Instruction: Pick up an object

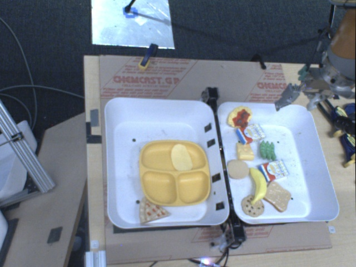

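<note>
My gripper (299, 99) hangs over the far right corner of the right bin (320, 166), open, with nothing between its fingers. Toy foods lie in that bin, below and left of the gripper: a red-topped pizza piece (240, 116), a small packet (255, 130), a cheese block (245, 151), a green vegetable (268, 149), a round beige cracker (238, 168), a banana (258, 184), a second packet (276, 170), a toast slice (277, 197) and a cookie (252, 207).
The left bin (119, 149) holds a yellow divided tray (167, 182) with a pale oval chip (181, 157) in its top compartment, and a pizza slice (151, 211) at the near edge. Blue clamps (344, 128) sit right of the bins.
</note>
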